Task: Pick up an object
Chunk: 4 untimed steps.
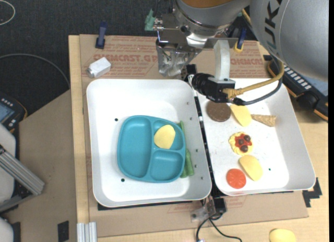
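Looking down from above, two white bins sit side by side on a brown board: the left bin (104, 105) mid-frame, the right bin (292, 147) beside it, their rims touching. One blue tray (136, 147) with three compartments lies in the left bin. One yellow piece (165, 136) rests in its upper right compartment, and one green strip (187, 155) lies along its right edge.

Six food pieces lie in the right bin: a brown disc (219, 112), a yellow wedge (241, 115) touching it, a tan triangle (264, 119), a round tart (241, 142) with red berries, a yellow lump (251, 167), and a red disc (236, 178) just beside it.

At the top centre, the gripper (172, 63) hangs over the board just above the left bin's upper rim. I cannot tell how its jaws stand; nothing shows in them.

Red print on the board (130, 45) is mirrored and mostly unreadable. Large letters "UKA" show on the arm (292, 6), upper right.
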{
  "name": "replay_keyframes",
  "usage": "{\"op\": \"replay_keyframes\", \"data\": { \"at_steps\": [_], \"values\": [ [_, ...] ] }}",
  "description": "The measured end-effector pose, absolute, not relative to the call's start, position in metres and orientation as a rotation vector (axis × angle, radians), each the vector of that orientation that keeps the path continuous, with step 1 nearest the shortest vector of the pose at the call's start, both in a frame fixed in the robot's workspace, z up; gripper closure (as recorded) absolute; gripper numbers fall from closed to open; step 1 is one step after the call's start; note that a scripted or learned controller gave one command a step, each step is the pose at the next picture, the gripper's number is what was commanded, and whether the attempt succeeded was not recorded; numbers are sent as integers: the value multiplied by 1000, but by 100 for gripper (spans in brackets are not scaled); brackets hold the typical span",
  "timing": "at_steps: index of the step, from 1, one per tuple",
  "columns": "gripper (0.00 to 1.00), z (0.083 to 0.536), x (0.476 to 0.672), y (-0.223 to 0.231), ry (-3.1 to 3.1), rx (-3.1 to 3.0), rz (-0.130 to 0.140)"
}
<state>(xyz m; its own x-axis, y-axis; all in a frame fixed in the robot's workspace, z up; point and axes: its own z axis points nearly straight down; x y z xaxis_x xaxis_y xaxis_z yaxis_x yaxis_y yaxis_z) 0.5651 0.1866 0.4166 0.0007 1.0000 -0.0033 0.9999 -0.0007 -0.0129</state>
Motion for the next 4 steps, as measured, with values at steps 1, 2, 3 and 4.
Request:
{"op": "replay_keyframes", "data": {
  "at_steps": [1, 2, 3, 4],
  "values": [
    [100, 305, 529, 226, -2222, -2213, 15],
    [100, 373, 605, 224, -2224, -2228, -16],
    [100, 157, 665, 173, -2211, -2224, 19],
    [100, 186, 639, 34, -2209, -2233, 8]
  ]
}}
